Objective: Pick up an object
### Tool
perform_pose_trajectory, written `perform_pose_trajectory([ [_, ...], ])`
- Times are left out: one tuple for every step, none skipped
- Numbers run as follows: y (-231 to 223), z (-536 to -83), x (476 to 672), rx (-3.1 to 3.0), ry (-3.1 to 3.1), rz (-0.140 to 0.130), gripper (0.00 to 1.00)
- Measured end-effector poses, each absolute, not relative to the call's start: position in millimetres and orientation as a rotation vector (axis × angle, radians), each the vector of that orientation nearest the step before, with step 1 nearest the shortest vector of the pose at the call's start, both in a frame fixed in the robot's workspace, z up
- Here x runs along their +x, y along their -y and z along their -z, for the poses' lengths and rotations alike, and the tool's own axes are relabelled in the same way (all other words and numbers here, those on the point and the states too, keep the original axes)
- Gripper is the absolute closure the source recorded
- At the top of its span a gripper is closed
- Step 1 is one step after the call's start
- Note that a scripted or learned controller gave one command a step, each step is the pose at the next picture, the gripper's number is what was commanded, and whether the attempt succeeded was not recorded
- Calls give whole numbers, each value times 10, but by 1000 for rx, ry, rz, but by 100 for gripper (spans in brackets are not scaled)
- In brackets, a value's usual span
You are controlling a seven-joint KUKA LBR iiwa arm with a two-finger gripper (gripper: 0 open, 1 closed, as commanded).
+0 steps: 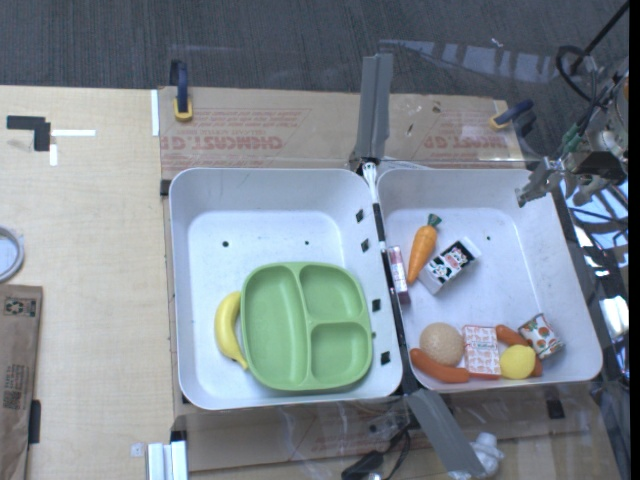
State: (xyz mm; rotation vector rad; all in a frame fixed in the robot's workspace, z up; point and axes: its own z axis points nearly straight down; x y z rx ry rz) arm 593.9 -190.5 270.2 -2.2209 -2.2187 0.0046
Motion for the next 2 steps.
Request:
perform_pose_trajectory([
  [1830, -1756, 5314, -1953, 2456, -3, 0],
  [1093, -1073, 5975, -1967, 2452, 1, 0],
])
